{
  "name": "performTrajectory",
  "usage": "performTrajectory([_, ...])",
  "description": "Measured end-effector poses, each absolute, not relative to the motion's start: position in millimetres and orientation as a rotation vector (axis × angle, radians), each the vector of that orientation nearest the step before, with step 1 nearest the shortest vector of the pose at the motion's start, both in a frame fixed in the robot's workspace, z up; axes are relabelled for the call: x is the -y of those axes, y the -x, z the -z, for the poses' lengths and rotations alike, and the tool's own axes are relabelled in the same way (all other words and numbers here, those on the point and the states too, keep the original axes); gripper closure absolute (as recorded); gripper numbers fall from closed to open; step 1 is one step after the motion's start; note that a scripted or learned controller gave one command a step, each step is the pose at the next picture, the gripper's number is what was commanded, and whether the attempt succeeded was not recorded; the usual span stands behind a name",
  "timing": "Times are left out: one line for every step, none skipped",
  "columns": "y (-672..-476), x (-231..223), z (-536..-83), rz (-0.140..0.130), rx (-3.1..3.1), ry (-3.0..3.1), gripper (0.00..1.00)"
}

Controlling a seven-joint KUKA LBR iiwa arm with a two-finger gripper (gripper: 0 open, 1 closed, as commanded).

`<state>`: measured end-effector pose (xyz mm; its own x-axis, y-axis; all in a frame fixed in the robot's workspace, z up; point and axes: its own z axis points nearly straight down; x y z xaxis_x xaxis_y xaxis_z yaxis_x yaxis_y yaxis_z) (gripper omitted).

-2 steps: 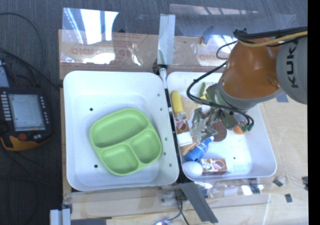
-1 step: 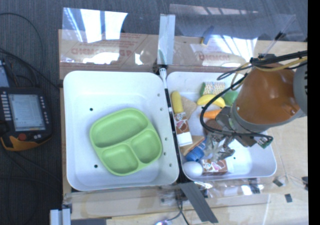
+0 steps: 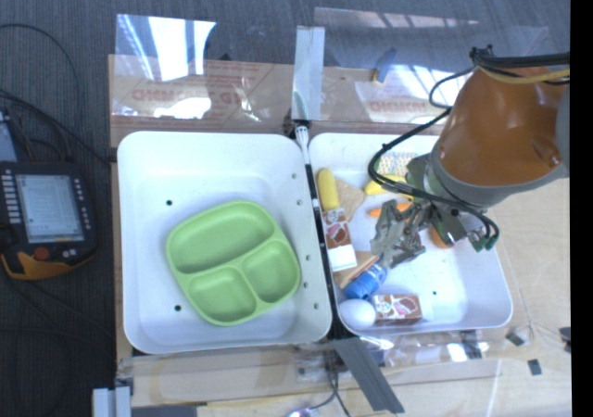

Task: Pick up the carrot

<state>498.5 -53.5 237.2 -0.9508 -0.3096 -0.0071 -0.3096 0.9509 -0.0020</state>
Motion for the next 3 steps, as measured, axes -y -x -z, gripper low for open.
performTrajectory([-522.8, 86.4, -375.1, 0.008, -3.056, 0.669, 1.00])
performTrajectory([-521.9, 85.3, -370.3, 0.000, -3.064, 0.674, 0.00])
performTrajectory([-528.6, 78.9, -229.2, -0.013, -3.054, 0.785, 0.00])
